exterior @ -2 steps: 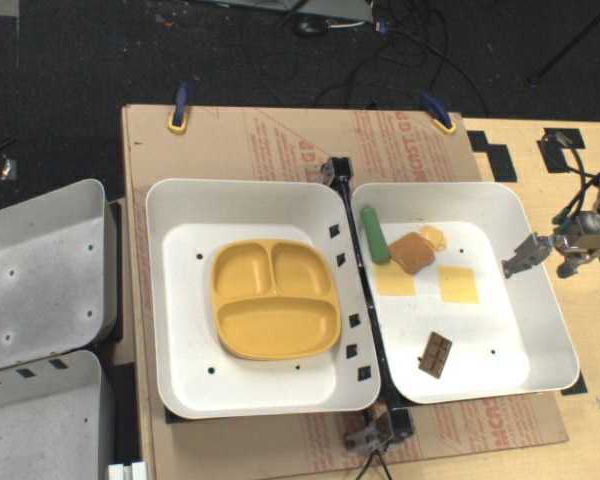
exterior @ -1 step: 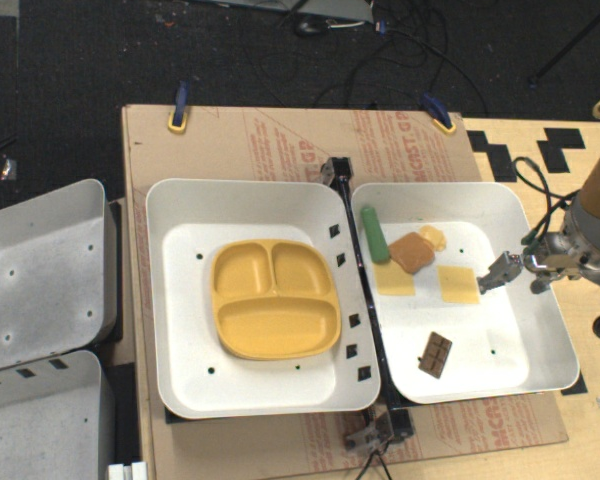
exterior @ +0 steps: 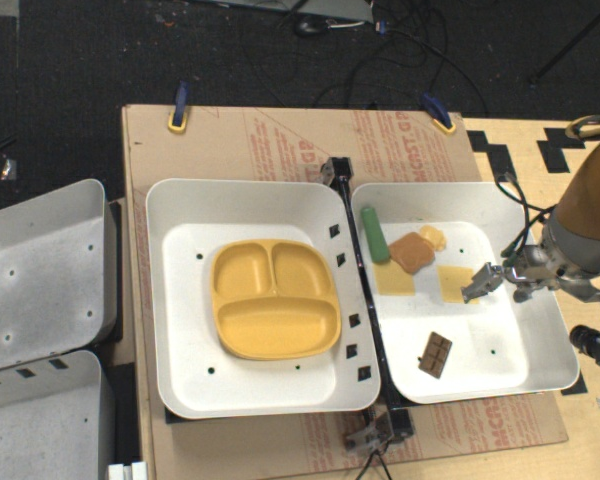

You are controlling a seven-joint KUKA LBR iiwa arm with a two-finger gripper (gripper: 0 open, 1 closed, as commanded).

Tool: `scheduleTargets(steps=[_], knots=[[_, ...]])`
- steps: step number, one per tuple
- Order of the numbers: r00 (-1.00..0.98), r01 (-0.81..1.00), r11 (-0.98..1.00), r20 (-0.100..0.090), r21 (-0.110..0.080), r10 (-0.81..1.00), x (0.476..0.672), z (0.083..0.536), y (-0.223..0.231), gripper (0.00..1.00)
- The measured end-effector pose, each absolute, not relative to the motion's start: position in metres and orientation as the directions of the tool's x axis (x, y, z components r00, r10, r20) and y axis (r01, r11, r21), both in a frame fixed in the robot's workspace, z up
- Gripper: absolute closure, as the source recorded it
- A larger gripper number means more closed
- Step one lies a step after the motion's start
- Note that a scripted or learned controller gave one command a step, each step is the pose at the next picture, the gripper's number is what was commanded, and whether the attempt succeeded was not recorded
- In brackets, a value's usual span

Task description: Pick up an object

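- yellow divided plate (exterior: 276, 300) sits in left bin (exterior: 170, 268)
- pincer (exterior: 483, 284) over right bin (exterior: 540, 358), touching cheese slice (exterior: 454, 281); can't tell its state
- chocolate bar (exterior: 435, 354) well apart

Brown board bench (exterior: 280, 138): left white bin (exterior: 180, 298), right white bin (exterior: 510, 368) side by side, touching.

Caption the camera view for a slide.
Gripper over the right bin, beside a yellow slice; divided yellow plate in the left bin.
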State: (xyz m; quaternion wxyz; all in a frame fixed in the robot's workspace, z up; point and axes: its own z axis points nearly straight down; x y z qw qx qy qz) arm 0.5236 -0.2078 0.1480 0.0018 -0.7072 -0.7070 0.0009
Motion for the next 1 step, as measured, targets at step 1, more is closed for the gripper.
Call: scheduleTargets(steps=[1], knots=[[0.001, 1.0, -0.001, 0.002, -0.005, 1.0, 0.5226, 0.0942, -0.2068, 0.0]])
